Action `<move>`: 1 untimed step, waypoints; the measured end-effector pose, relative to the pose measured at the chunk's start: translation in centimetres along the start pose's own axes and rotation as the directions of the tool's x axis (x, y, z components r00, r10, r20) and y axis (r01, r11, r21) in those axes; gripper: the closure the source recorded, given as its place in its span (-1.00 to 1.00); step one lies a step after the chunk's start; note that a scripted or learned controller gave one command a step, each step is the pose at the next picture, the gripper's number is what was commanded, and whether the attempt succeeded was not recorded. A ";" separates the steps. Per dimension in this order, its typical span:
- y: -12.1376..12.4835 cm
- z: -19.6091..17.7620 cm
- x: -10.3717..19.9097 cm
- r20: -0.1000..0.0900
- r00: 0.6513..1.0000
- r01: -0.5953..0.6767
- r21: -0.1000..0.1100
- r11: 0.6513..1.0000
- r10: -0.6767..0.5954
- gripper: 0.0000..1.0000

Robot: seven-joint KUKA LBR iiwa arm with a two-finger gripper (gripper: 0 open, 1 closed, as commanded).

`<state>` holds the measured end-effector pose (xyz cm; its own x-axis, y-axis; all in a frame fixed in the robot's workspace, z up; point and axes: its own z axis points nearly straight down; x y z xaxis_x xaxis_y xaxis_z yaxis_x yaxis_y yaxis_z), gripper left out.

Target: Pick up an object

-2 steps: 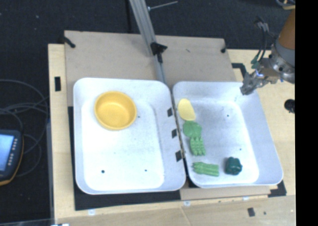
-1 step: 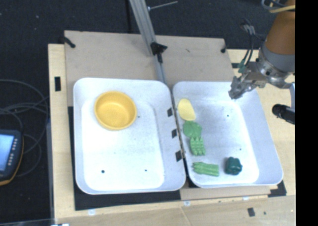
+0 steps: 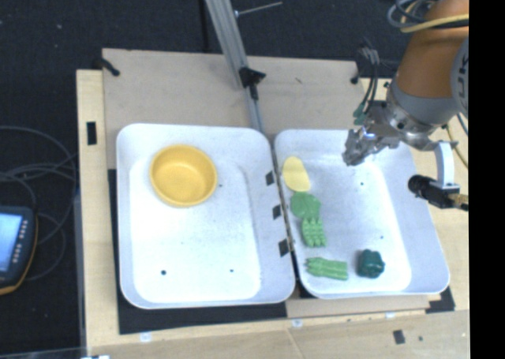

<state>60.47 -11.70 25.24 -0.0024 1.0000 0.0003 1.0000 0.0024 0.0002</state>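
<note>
Gripper (image 3: 357, 150), finger state impossible to tell, hovers at the right bin's (image 3: 410, 215) one-o'clock corner with nothing visibly held, so the approach seems underway; next it should descend toward seven o'clock onto the yellow piece (image 3: 296, 174) or dark green object (image 3: 370, 263).

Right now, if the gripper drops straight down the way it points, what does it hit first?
Most likely bare floor of the right bin. The gripper hangs over its upper part, apart from the yellow piece at the bin's left wall. Depth is hard to judge from this slant.
</note>
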 end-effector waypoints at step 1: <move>-0.5 1.1 5.3 0.000 1.000 0.001 0.000 1.000 -0.001 1.00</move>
<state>59.99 -6.44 24.16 -0.0033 1.0000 0.0005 1.0000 0.0033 0.0004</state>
